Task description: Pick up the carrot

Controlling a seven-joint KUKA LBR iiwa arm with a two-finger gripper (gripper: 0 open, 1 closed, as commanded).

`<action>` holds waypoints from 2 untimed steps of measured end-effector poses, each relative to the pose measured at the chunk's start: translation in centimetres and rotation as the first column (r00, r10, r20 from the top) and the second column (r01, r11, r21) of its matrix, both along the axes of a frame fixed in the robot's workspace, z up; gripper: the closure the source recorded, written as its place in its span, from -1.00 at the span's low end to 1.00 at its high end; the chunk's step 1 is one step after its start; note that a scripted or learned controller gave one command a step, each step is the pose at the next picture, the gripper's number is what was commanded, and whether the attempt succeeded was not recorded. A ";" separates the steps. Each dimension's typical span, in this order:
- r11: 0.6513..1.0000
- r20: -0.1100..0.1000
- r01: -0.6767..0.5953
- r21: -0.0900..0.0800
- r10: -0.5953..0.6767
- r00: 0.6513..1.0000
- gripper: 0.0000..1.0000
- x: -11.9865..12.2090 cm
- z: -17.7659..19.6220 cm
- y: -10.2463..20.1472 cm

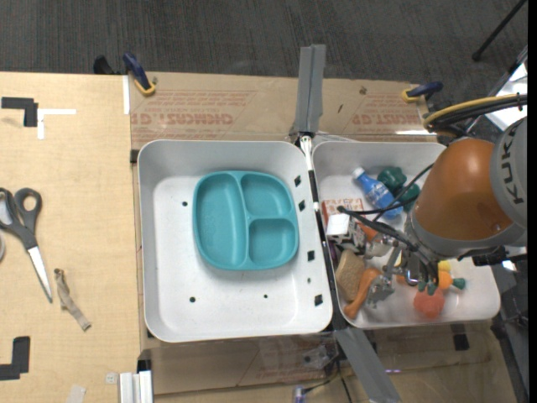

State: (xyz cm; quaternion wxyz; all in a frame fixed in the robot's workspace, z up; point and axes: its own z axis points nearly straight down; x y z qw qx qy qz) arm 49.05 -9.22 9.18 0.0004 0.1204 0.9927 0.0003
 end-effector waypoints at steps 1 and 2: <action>0.994 0.003 -0.108 -0.002 0.108 0.994 -1.00 4.9 0.1 -0.2; 0.994 0.005 -0.110 -0.004 0.110 0.994 1.00 5.1 1.1 -0.1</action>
